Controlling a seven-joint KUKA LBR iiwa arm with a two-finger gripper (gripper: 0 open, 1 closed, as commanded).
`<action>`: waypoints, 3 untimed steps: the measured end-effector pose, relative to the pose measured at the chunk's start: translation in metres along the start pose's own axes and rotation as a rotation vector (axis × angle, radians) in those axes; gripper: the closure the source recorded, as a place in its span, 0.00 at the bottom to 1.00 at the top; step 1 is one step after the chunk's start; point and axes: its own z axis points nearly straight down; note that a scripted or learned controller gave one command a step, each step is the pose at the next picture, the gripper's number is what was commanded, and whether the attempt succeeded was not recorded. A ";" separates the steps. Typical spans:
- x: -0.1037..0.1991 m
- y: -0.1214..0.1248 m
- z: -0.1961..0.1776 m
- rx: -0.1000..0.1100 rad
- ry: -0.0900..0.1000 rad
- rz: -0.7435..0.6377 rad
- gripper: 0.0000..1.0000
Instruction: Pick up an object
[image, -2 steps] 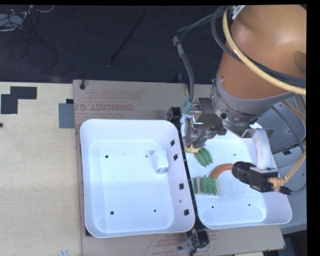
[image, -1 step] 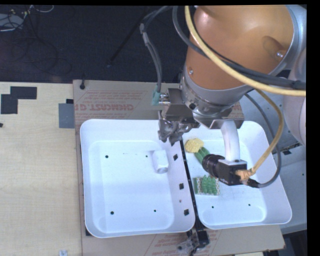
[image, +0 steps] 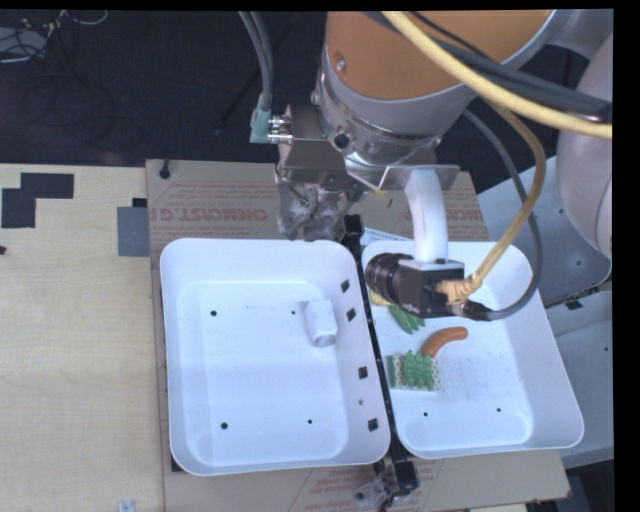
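A small white cylinder lies in the left bin, right of its middle. The right bin holds an orange sausage-shaped piece, a green and white block and a green leafy piece. My gripper hangs above the far edge of the left bin, near the divide between the bins, well behind the white cylinder. Nothing shows in its grasp.
A black cylindrical unit with a white post and a yellow cable hangs over the far left part of the right bin. Brown cardboard lies under the bins. The wooden bench stretches to the left.
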 end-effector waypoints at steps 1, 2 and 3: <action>0.012 0.004 0.076 0.012 -0.006 0.002 1.00; -0.001 -0.016 0.290 0.019 -0.009 0.006 1.00; -0.083 -0.015 0.368 0.016 -0.007 0.012 1.00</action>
